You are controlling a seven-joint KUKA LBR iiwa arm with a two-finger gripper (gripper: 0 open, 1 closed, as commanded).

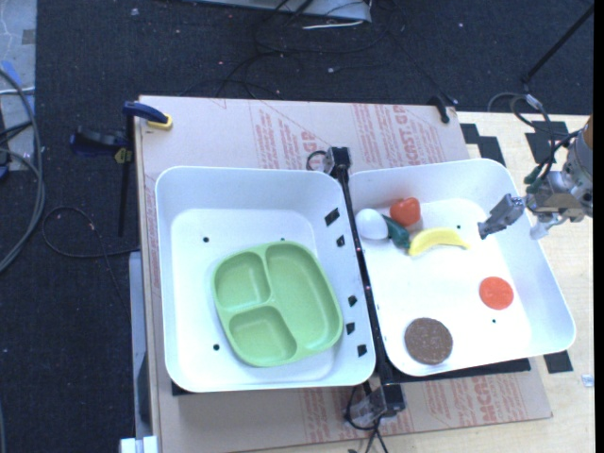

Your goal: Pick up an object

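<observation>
Sitting in the left bin, a green divided tray lies at its centre. Across the right bin: white egg, red pepper, banana, brown disc, orange ball. At three o'clock the gripper hovers, holding nothing.

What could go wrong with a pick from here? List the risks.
1. The egg, tomato and banana crowd together, so grabbing one may knock the others.
2. The cookie lies flat and may slip a pinch.
3. The gripper hangs near the bin wall and could clip it.
</observation>
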